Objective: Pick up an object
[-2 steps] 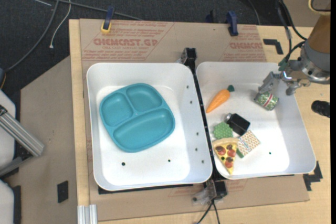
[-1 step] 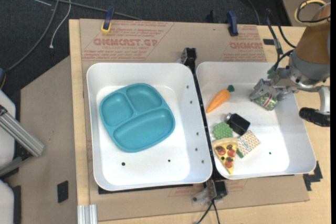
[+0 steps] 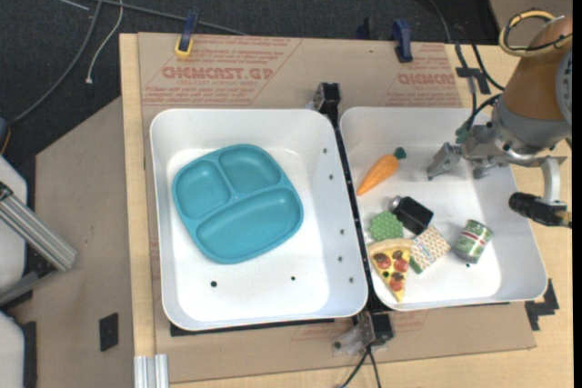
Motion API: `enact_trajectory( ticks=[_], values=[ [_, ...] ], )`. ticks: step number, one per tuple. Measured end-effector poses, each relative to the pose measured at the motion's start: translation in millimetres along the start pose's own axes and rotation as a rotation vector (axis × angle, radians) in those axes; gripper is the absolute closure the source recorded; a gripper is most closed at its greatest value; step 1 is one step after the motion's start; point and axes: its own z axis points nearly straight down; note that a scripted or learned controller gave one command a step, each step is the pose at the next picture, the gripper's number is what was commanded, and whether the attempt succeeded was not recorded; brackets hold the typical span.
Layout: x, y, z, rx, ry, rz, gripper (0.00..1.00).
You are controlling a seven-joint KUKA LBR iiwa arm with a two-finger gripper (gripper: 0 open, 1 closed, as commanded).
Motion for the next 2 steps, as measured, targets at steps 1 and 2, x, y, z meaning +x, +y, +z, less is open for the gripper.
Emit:
enact_trajectory(
  ticks=[1,2],
  values=[
    [0.3,-0.4,-8.2,0.002,0.001,0.000,1.00],
    [10.5,1.0,-64.0,0.000,0.001,-0.002,1.00]
  ],
)
